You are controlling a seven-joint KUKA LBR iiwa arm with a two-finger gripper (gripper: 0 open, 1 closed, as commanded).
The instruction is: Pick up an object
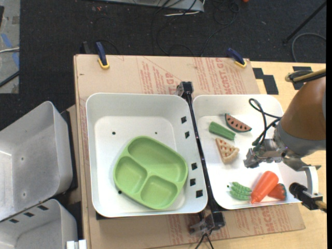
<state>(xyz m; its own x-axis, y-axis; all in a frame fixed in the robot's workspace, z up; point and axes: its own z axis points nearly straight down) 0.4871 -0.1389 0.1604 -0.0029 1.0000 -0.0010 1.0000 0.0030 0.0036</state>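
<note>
- Reaching in from the right, the grey arm with its orange band (311, 108) hangs over the right-hand shallow white bin (207, 104), its wrist low above the bin's floor.
- The two-finger gripper (253, 158) sits at the arm's near end, a dark grey metal cluster with black cables looping above it; whether it is open or closed I cannot tell, and nothing can be seen gripped in it.
- Just below and to the right of the gripper lies an orange plastic toy carrot (264, 185), tilted, with a red toy piece (278, 192) touching its right side.
- To the left of the carrot rests a green toy pea pod (239, 191), near the bin's front wall.
- To the left of the gripper lies a tan toy pizza wedge (226, 151), apart from the gripper.
- Above that wedge sits a green oblong toy piece (222, 130), and just to its upper right a toy watermelon slice with a red face and dark rind (237, 123).
- The left-hand shallow white bin (104, 108) bears a light green plastic divided plate with three compartments (150, 171), lying flat towards the bin's front.
- Both bins stand side by side on a brown cardboard sheet (150, 74) held by yellow-tipped clamps (102, 56) at the far edge.
</note>
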